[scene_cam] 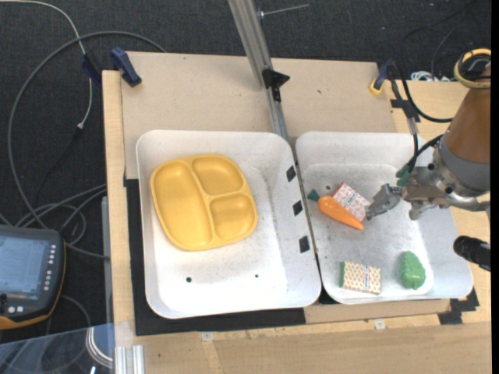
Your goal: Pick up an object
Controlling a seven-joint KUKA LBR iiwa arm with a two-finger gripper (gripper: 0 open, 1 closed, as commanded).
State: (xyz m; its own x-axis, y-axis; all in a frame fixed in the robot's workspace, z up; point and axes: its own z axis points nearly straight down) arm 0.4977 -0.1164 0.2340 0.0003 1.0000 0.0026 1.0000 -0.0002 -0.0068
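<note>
The right bin [437, 162] holds an orange toy carrot [341, 213] with a green top, and a pink-and-white packet [352, 197] lies against its far side. A patterned packet [360, 277] and a green lumpy toy [412, 271] sit near the bin's front edge. My gripper [398, 209] hangs over the middle of the right bin, just right of the carrot. It is open, with nothing between its fingers. One fingertip [379, 206] is close to the carrot's thick end.
A yellow divided plate [204, 201] lies in the left bin [273, 263]. A metal pole [251, 29] slants down to the gap between the bins. Blue clamps [125, 66] grip the board's far corners.
</note>
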